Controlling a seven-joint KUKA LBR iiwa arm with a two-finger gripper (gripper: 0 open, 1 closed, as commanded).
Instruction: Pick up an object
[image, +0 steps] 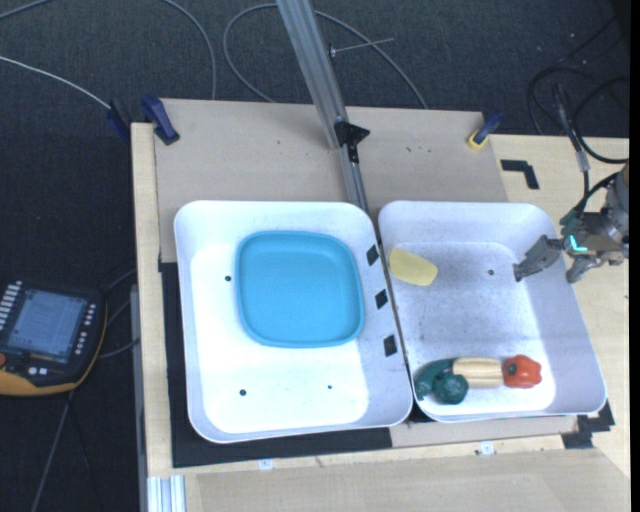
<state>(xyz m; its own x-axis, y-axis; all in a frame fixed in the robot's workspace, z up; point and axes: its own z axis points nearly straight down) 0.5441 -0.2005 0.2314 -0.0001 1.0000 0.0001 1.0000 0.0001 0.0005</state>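
Rt bin (560, 330) mid floor free; toys (478, 375) crowd near wall, yellow piece (413, 267) far-left corner.

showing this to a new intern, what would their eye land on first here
The square blue plastic plate in the middle of the left white bin stands out most. In the right white bin, a pale yellow lump lies near the upper left corner, and a green, tan and red toy rests along the front wall. The grey gripper hangs over that bin's right rim.

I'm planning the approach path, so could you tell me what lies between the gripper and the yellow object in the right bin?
In the camera view, only bare, speckled bin floor lies between the gripper and the yellow object.
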